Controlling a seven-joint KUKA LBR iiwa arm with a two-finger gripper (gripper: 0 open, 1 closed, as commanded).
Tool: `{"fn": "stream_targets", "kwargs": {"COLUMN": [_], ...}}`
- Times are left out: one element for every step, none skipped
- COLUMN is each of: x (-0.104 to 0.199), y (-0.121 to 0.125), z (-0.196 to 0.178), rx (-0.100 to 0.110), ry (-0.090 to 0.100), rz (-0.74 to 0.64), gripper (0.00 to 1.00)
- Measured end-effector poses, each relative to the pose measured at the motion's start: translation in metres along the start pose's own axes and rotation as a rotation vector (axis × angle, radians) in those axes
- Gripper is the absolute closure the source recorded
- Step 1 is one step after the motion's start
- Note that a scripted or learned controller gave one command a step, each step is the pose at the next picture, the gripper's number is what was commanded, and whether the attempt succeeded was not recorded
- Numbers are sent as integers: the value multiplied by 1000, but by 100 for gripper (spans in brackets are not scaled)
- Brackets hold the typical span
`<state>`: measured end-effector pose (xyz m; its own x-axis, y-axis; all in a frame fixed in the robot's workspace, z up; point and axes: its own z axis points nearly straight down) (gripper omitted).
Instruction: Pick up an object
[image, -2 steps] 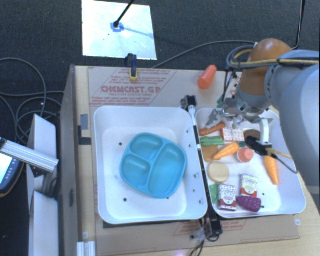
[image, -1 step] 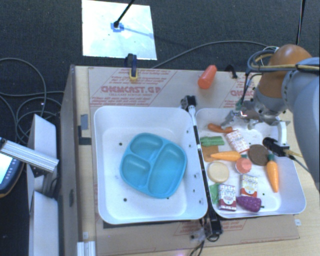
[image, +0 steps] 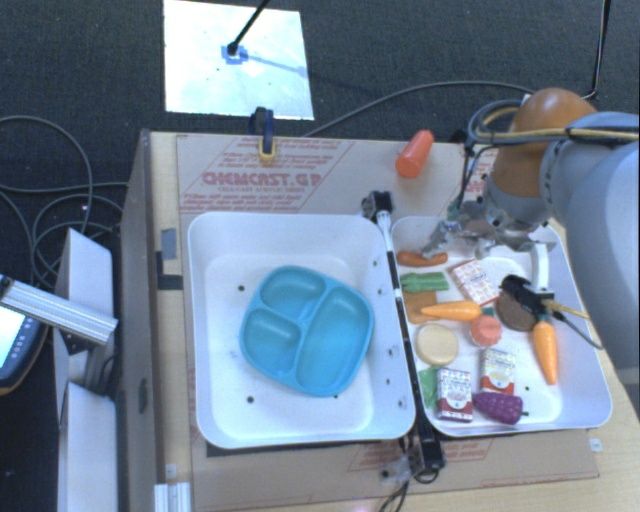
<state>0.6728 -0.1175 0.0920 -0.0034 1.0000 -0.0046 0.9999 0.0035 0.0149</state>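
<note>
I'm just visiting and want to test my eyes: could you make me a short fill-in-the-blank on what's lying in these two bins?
1. The blue divided plate lies in the ____ bin of the view.
2. The toy food, such as the purple grapes, lies in the ____ bin.
3. The gripper hovers over the far end of the ____ bin.
4. The orange cylinder lies ____ both bins, on the cardboard.

Missing words: left; right; right; outside

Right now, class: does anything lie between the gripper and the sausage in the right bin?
Nothing visible does. The gripper hangs just above the sausage at the right bin's far left corner.
</note>
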Motion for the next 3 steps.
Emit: {"fn": "stream_targets", "kwargs": {"x": [19,-32,-22], "y": [0,-73,-145], "z": [0,6,6], "rx": [-1,13,15], "ry": [-1,2,5], "rz": [0,3,3], "gripper": [0,0,0]}}
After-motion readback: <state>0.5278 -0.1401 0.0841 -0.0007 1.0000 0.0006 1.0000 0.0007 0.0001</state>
